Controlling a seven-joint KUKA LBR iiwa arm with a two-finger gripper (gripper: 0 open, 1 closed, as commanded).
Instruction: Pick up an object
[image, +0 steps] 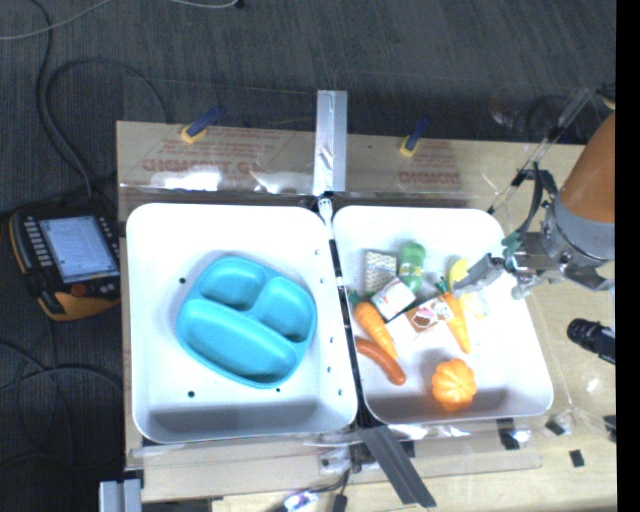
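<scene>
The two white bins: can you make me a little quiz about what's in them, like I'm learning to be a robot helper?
1. True or false: the blue tray lies in the left bin.
2. Which round orange thing sits nearest the front wall of the right bin?
A. the small pumpkin
B. a ball
C. an apple
3. Fill in: the robot's hand hovers at the right bin's ______ side.

Key:
1. True.
2. A. The pumpkin sits in front of the carrot and the red sausage.
3. Right; its tip is over the bin's right part, near the yellow piece.
</scene>
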